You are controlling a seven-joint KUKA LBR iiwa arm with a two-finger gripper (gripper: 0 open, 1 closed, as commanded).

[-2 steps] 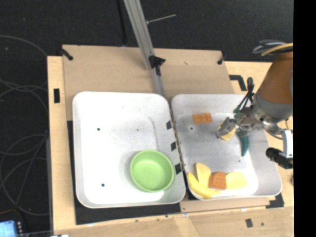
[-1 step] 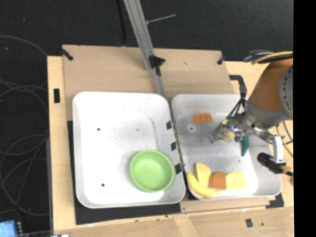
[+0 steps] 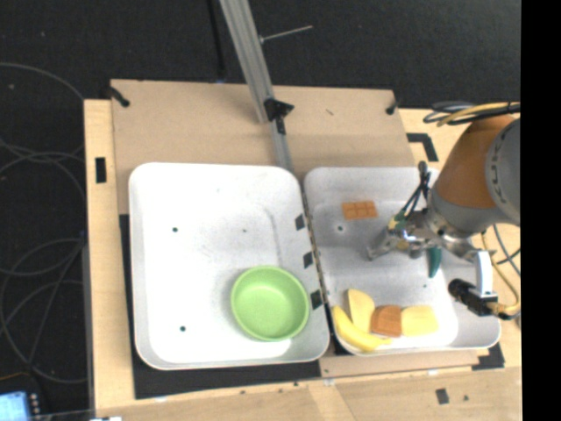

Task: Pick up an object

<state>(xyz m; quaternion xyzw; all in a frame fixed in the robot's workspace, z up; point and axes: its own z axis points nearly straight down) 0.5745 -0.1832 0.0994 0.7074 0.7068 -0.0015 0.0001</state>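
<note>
My gripper [image 3: 383, 247] hangs low over the middle of the right bin [image 3: 333, 191], its fingers pointing left, and I see nothing between them. An orange waffle-patterned piece [image 3: 358, 210] lies just up and left of the gripper, apart from it. Along the bin's front wall sits a cluster: a yellow banana-like piece [image 3: 354, 323], a brown block [image 3: 386, 321] and a yellow block [image 3: 418, 319]. A green bowl [image 3: 270, 302] rests in the left bin [image 3: 202, 209] near its front right corner.
The grey arm with its orange band [image 3: 469, 169] covers the right bin's right side. A slanted metal pole [image 3: 250, 46] rises from behind the bins. Cables lie on the dark floor at left.
</note>
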